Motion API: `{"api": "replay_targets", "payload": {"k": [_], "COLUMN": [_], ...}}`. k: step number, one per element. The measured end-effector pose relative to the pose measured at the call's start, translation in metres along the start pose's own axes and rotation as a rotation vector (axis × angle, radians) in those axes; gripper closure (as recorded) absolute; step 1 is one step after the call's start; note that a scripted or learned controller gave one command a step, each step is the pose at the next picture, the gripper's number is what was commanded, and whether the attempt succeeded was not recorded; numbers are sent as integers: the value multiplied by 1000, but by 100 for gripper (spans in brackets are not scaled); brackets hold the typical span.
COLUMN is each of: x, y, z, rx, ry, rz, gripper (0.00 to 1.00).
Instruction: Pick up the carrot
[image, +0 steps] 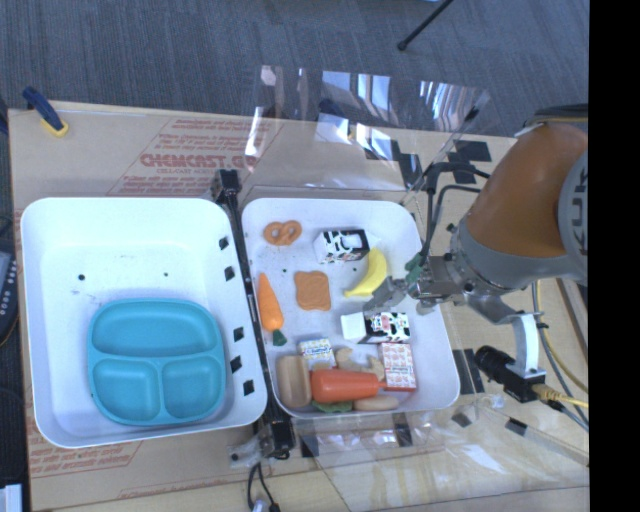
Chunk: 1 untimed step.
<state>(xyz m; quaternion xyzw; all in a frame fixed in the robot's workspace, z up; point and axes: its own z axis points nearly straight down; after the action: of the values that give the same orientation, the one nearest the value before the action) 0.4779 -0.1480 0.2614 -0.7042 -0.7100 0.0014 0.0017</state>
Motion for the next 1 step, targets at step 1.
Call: {"api": "replay_targets", "payload": {"k": [1], "x": [54], "y": [52], "z": [11], "rx": [0], "ry": [-1], "rz": [45], "gripper": [0]}}
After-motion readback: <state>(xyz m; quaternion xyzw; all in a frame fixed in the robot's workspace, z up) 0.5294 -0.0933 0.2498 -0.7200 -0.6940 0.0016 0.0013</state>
